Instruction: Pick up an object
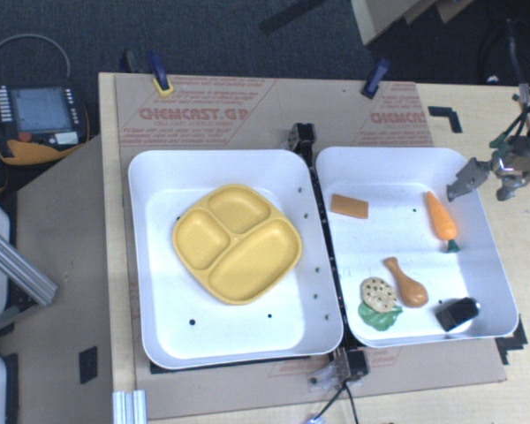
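Two shallow white bins are seen side by side: the left bin (150, 263) holds a yellow three-compartment plastic plate (237, 241), the right bin (490, 263) an orange toy carrot (441, 216), a tan block (349, 206), a brown drumstick (406, 283), a cookie on a green leaf (379, 300) and a black block (457, 313). The two-finger gripper (477, 177) is seen at the right bin's upper right rim, just beside the carrot; whether its jaws are apart cannot be told.

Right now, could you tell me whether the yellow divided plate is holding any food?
Empty. The yellow divided plate in the left bin shows three bare compartments.
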Controlling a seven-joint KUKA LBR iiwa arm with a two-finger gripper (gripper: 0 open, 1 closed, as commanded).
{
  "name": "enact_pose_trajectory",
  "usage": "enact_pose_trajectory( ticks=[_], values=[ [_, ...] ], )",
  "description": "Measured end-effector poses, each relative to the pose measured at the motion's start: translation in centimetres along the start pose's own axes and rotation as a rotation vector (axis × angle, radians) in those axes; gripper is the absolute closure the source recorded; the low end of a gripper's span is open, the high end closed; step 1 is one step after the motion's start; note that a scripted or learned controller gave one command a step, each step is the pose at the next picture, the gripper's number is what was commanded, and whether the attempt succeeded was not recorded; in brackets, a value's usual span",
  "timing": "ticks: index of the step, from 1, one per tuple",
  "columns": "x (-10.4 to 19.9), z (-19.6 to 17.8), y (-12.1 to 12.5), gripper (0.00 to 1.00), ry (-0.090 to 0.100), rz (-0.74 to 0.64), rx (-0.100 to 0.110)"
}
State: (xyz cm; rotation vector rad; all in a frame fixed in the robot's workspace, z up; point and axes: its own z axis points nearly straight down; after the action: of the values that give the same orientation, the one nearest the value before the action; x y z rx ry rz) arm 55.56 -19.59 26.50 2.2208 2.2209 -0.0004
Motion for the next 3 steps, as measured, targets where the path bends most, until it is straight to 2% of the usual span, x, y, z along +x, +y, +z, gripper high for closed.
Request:
enact_pose_trajectory(
  ticks=[1, 3],
  values=[
    [0.2, 6.3, 0.2, 0.00, 0.003, 0.000, 0.007],
    [1.2, 17.9, 0.1, 0.00, 0.003, 0.000, 0.005]
  ],
)
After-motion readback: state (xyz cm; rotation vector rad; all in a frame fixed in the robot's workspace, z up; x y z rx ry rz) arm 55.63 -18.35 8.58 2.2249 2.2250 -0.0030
